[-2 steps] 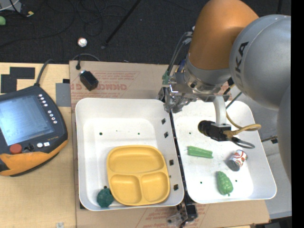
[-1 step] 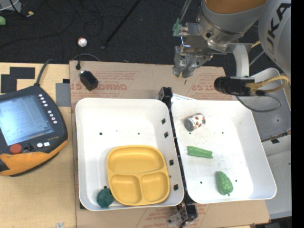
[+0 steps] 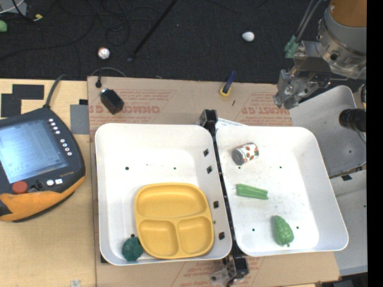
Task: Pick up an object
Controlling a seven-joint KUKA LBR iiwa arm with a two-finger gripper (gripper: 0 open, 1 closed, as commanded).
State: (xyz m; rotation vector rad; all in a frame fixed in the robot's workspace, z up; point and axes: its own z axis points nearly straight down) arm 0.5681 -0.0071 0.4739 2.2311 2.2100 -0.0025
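My gripper (image 3: 289,94) hangs above the far right corner of the right bin (image 3: 311,139), clear of everything in it. A small can (image 3: 245,153) with a patterned label lies on its side near that bin's far left. A green bean-like piece (image 3: 252,191) lies in the bin's middle. A green pepper (image 3: 282,230) rests near the bin's front. In the left bin (image 3: 119,142), a yellow divided plate (image 3: 174,219) sits at the front, with a dark green broccoli-like lump (image 3: 132,249) beside its left front corner.
A teach pendant (image 3: 33,160) with a screen lies on the bench at the left. A black clip (image 3: 207,118) sits where the two bins meet at the back. A small black device (image 3: 111,100) and a blue-yellow tool (image 3: 227,84) lie on the cardboard behind the bins.
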